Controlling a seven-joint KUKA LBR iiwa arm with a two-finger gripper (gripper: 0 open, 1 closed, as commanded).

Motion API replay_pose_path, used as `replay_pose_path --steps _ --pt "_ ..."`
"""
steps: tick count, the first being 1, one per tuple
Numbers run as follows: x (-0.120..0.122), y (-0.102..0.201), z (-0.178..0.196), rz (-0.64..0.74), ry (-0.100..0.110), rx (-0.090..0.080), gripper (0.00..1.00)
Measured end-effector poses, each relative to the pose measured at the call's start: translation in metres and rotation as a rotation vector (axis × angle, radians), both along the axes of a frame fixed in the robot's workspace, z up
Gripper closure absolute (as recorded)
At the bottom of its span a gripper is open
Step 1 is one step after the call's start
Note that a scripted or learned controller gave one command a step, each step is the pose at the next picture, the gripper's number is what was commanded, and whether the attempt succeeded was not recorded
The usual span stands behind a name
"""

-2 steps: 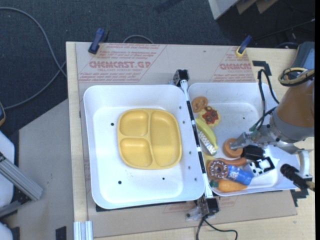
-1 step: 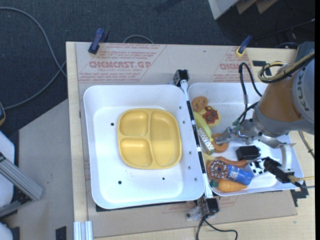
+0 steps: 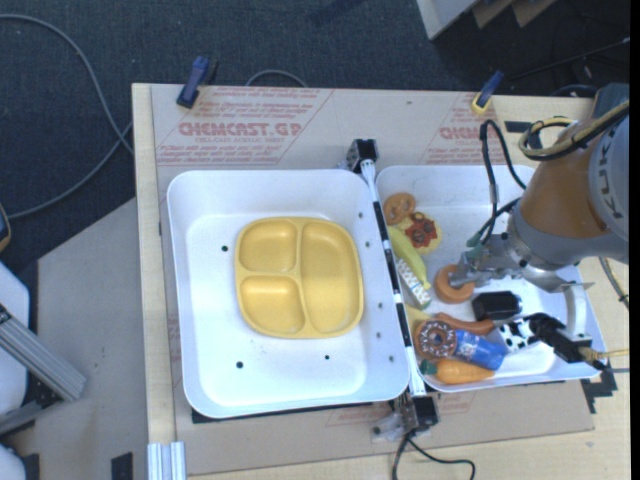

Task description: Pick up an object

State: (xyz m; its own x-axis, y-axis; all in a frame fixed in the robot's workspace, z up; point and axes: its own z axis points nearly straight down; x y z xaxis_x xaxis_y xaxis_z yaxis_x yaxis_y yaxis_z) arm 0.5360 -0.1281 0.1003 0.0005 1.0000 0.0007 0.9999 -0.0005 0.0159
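Observation:
The right white bin (image 3: 452, 180) holds several toy foods. Among them are a brown ring-shaped pastry (image 3: 455, 286), a yellow banana (image 3: 404, 247), a red piece (image 3: 422, 231) and an orange round cookie (image 3: 400, 206). A sprinkled chocolate donut (image 3: 437, 338), a blue packet (image 3: 480, 348) and an orange carrot (image 3: 462, 372) lie toward the near end. My gripper (image 3: 477, 266) is low in this bin, right at the upper right side of the brown ring. Whether it touches the ring is hidden by the wrist.
The left white bin (image 3: 200, 268) carries a yellow divided plate (image 3: 298, 276). A wrapped bar (image 3: 413, 281) lies by the divider between the bins. A black block (image 3: 495, 303) and a black-and-white toy (image 3: 515, 336) sit under the arm. Cables run along the bin's right side.

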Motion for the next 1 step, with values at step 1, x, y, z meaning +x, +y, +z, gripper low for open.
replay_pose_path --steps 1 --pt "0.0183 0.0560 0.0848 0.002 0.014 0.000 1.00"
